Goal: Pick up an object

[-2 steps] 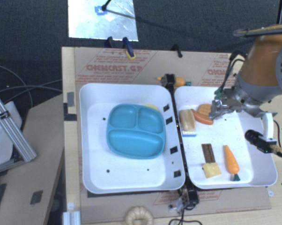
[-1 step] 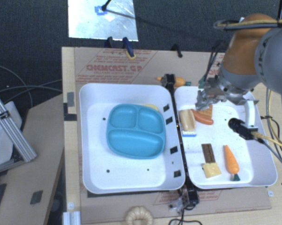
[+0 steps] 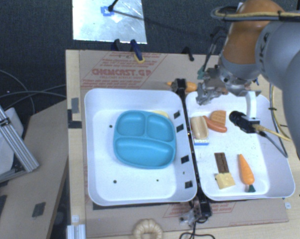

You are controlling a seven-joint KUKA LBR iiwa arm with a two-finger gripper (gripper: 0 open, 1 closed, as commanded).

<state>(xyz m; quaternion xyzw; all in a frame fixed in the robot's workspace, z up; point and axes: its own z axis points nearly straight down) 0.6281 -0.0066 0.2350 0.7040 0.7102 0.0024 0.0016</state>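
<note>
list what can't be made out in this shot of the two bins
- Tool, camera view: small and blurred above the right bin, so its opening is unclear.
- Yellow item: mostly hidden behind the blue tray in the left bin.
- Orange piece at the bins' far edge: partly covered by a black clip.
- Ring: cut off by the bottom edge.

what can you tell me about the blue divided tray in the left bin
The blue tray is a light blue, smooth, plastic-looking plate with rounded corners. Raised ridges split it into three compartments: two smaller ones along its far side and one long one along its near side. It lies flat and upright, slightly rotated, on the floor of the left bin, toward the right half. A pale yellowish thing peeks out at its far right edge. No compartment holds anything.
</note>
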